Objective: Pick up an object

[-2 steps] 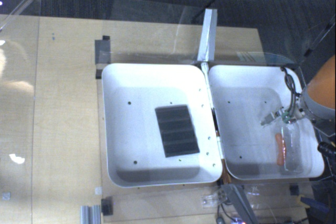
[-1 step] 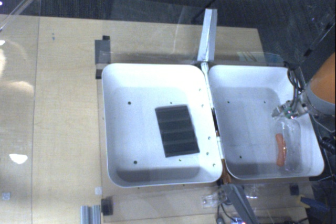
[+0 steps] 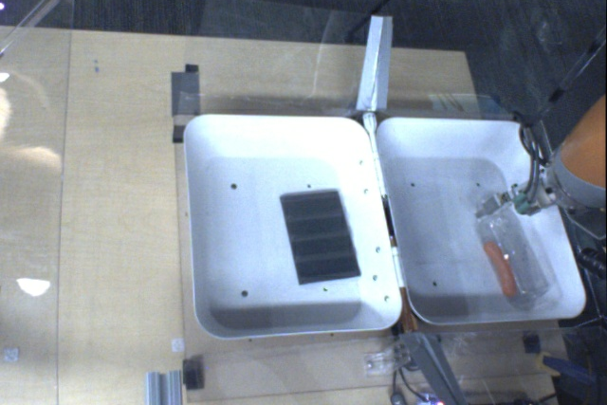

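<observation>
A dark grey ribbed rectangular pad [image 3: 321, 236] lies flat in the middle of the left bin [image 3: 213, 204]. In the right bin [image 3: 427, 166], a small orange stick-shaped object [image 3: 501, 268] lies near the front right corner, under a blurred translucent shape. My gripper [image 3: 509, 228] reaches down into the right bin from the right edge, just above and behind the orange object. The orange band of the arm [image 3: 583, 152] shows at the right edge. Whether the gripper touches the orange object is not clear.
The two white bins sit side by side on a wooden bench [image 3: 104, 204], split by a metal divider post [image 3: 376, 76]. Small black brackets [image 3: 187, 90] stand at the left bin's corners. Cables and clamps [image 3: 417, 370] lie at the front edge.
</observation>
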Robot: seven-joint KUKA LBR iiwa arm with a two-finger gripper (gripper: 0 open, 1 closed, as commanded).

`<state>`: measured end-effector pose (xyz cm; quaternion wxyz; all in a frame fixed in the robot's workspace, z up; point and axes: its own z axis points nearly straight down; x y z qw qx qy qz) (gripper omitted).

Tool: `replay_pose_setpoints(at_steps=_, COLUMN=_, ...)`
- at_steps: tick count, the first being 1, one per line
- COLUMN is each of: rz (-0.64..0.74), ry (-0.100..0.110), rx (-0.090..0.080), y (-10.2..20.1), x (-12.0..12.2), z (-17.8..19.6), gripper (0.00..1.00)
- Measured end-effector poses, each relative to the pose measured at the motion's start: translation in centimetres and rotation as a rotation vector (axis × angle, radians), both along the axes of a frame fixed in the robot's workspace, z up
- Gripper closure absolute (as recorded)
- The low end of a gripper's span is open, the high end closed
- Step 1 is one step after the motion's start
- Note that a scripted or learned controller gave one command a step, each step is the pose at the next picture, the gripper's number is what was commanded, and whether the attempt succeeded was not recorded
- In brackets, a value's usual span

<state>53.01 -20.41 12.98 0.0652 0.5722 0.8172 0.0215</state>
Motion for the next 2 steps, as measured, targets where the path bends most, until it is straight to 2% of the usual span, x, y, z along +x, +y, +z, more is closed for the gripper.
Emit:
replay_pose_setpoints(at_steps=1, rz=0.163, ry=0.117, rx=0.022, y=0.6, x=-1.0, z=-3.9, gripper=0.00)
replay_pose_setpoints(at_steps=2, rz=0.042, ry=0.093, rx=0.026, y=2.1, x=-3.0, z=-3.6, gripper=0.00)
